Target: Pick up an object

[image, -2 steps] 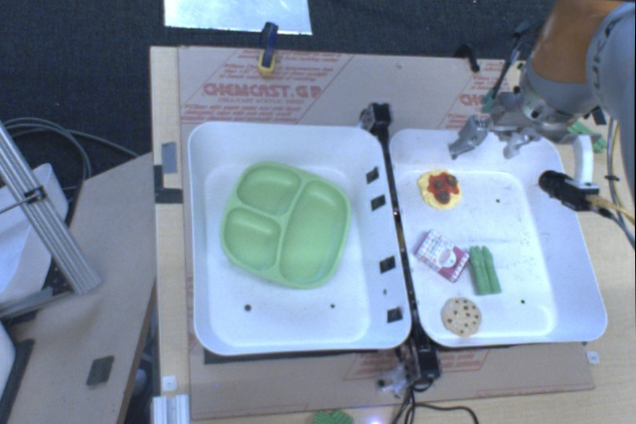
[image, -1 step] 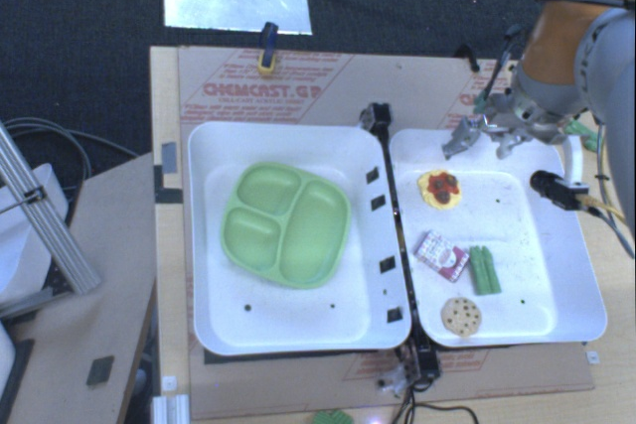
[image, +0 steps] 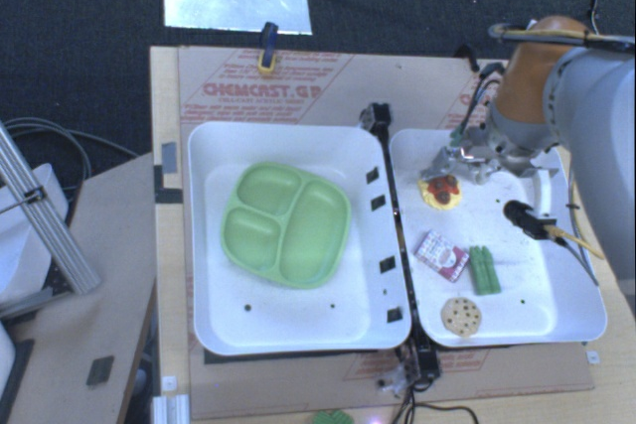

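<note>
The gripper point(image: 449, 164) is seen low in the right bin point(image: 576, 313), just above a yellow-and-red toy point(image: 441, 193); its fingers' state cannot be told.

The arm point(image: 586, 104) enters from three o'clock, a thick grey link filling the right edge of the view. It bends toward nine o'clock, and the orange band point(image: 532, 65) sits at about two o'clock, just above the wrist. Below the band the wrist tilts down and leftward. The gripper point(image: 449, 166) hangs at the arm's lowest, leftmost end, pointing toward about eight o'clock. Cables run along the wrist beside the band. Its metal tip is small and blurred here.
</note>
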You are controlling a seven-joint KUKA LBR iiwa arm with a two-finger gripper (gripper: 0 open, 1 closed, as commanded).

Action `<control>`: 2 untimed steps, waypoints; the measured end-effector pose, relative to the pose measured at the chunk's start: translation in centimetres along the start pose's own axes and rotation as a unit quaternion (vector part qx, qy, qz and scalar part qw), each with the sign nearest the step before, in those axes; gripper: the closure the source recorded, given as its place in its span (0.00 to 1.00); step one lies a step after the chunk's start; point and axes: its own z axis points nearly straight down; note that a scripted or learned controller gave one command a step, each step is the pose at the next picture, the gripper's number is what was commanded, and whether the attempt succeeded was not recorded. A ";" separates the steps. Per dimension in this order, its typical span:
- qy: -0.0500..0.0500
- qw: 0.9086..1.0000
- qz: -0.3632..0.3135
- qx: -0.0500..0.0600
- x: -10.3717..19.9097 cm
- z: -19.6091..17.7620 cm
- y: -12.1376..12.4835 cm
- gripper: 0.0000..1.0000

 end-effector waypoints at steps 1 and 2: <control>0.000 1.000 -0.002 -0.004 0.0 -1.8 0.3 1.00; 0.001 1.000 -0.003 0.001 4.8 -1.2 1.0 1.00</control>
